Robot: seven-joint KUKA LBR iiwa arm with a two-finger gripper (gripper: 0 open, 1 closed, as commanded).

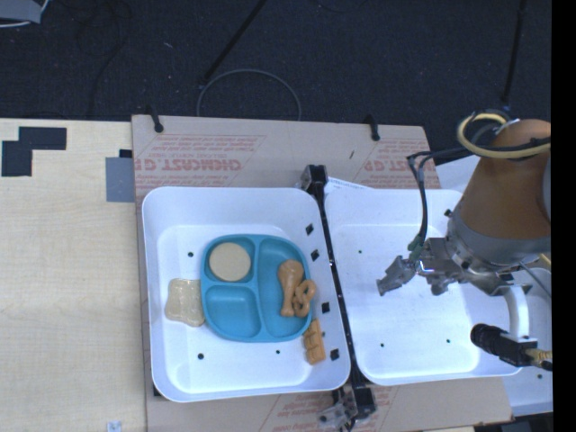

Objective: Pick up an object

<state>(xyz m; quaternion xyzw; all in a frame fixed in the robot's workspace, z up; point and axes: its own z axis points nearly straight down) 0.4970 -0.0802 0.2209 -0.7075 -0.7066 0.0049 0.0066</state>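
While arm reaches in from right, end effector (396, 277) is seen above right bin (396, 363), over bare white floor. Fingers appear parted slightly; nothing is seen between them. Objects are located well apart to its left, in left bin (171, 367): blue divided tray (236, 318) carrying round tan disc (229, 261) and pretzel-like piece (295, 288); pale piece (185, 301) touching tray's far edge; small orange-brown piece (313, 342) nearest divider.

The arm (504, 196) hides the right bin's (405, 241) far right side.
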